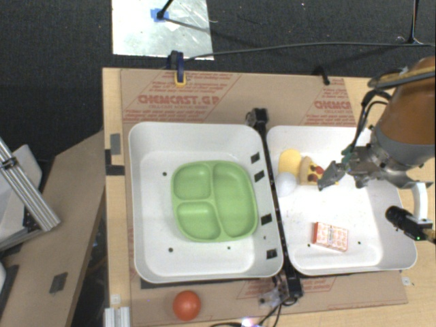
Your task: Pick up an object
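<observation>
In the right bin (361, 259) lie a yellow rounded object (289, 160), a small red and yellow item (313, 172) touching it, a white ball (285, 184) just below them, and a flat red box (330, 236) near the front. My gripper (330, 176) hangs over the right bin's upper middle, just right of the red and yellow item and well above the red box. I see nothing held in it. The grey wrist with its orange band (409, 114) comes in from the right.
The left bin (146, 203) holds a green divided plate (213, 199). A red-orange ball (186, 304) rests on the cardboard in front of the left bin. Black clips line the wall between the bins (266, 182). A cable crosses the back.
</observation>
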Controlling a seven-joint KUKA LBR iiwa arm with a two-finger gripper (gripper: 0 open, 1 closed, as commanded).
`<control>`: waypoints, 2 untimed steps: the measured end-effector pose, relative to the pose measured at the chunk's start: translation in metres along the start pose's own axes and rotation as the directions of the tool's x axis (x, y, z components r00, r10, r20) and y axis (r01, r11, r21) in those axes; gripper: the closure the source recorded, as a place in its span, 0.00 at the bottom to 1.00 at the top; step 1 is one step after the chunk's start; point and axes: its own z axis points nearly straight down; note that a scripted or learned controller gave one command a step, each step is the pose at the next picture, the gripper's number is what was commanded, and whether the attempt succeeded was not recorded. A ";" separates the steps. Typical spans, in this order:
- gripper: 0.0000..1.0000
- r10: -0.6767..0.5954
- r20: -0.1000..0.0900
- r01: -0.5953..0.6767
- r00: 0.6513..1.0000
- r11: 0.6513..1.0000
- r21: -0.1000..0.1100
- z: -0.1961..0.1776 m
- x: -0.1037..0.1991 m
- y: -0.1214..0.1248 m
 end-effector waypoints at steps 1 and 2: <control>0.00 -0.003 0.002 0.003 1.000 1.000 -0.012 -0.006 0.000 0.003; 0.00 0.000 0.001 0.000 1.000 1.000 -0.009 0.038 0.000 0.010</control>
